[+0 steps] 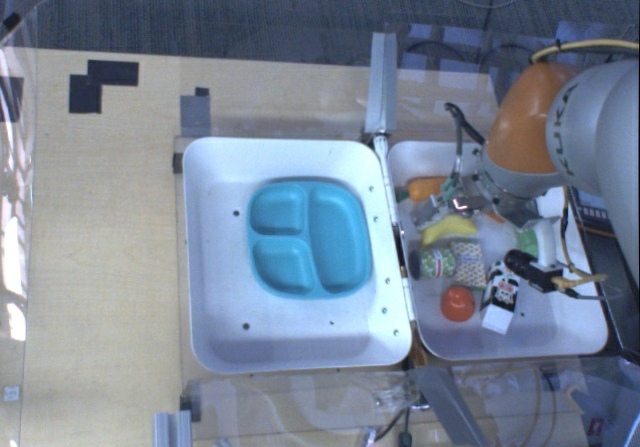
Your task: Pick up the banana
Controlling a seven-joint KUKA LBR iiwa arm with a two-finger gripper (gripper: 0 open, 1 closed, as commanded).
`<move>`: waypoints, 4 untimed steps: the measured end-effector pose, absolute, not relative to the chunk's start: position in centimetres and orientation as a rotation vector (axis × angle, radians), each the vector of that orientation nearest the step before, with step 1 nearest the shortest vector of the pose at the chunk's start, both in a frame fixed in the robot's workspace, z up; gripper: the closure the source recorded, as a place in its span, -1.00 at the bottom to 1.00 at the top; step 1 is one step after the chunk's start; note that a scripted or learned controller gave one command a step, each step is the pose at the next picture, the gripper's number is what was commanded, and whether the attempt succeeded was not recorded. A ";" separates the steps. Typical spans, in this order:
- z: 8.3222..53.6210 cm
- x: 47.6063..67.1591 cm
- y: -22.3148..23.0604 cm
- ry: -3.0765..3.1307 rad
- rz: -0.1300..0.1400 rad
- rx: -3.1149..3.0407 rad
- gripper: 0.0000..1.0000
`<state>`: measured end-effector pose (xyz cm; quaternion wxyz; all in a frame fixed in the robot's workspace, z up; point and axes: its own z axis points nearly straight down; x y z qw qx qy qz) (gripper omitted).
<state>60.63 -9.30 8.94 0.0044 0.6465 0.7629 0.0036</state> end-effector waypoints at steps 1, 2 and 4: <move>10.3 60.9 -9.2 2.386 0.022 2.020 1.00; 10.3 60.9 -9.2 2.387 0.022 2.020 -1.00; 10.3 57.5 -9.2 2.329 0.025 2.083 1.00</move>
